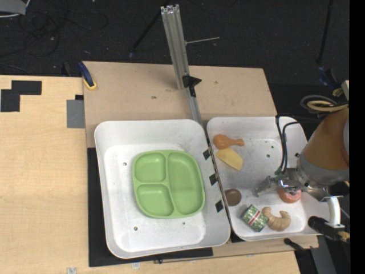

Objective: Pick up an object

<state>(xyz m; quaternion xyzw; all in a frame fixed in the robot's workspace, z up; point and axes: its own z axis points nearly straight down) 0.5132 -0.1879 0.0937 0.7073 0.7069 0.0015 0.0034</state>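
Observation:
The right bin (259, 130) holds several small items. An orange drumstick-shaped piece (227, 141) and a yellow wedge (230, 158) lie at its far left. A brown round piece (232, 197) sits by its left wall. A green can (252, 217) and a tan croissant-shaped piece (278, 218) lie near the front. My gripper (280, 183) hangs low over the bin's right side, just above a red-orange object (291, 196) that it partly hides. I see nothing lifted off the bin floor.
The left bin (114, 141) carries a green divided plate (169, 183). A metal post (177, 44) rises behind the bins. A black cable (282, 141) loops down to the wrist. The arm's grey body (328, 153) covers the right bin's right edge.

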